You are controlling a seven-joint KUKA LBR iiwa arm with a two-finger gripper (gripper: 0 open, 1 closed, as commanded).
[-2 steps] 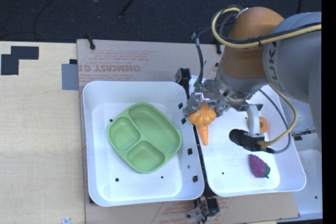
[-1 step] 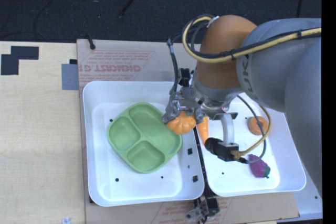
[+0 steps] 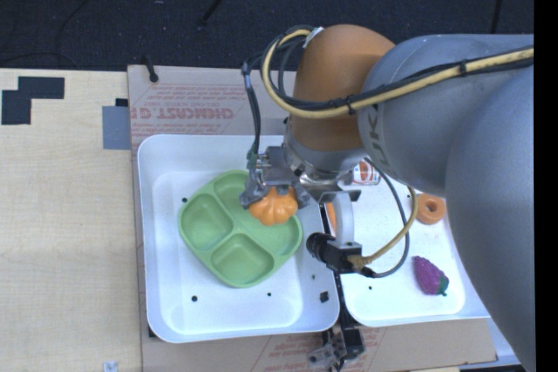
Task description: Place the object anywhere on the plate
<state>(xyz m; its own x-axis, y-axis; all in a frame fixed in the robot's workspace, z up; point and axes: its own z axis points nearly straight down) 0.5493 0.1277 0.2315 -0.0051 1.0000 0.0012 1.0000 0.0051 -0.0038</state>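
Observation:
A green divided plate [image 3: 228, 238] lies in the left white bin [image 3: 174, 309]. An orange toy pumpkin [image 3: 274, 207] sits at the plate's upper right part, right under my gripper [image 3: 272, 190]. My gripper comes down from the orange band of the arm and its metal fingers [image 3: 258, 184] stand close around the pumpkin's top. The arm's bulk hides the upper side of the gripper.
The right bin [image 3: 410, 309] holds an orange ring [image 3: 430, 209], a purple grape-like toy [image 3: 429, 274] and a small red-and-white item [image 3: 367, 174] partly hidden by the arm. A black cable fitting [image 3: 336, 253] hangs over the divider between the bins.

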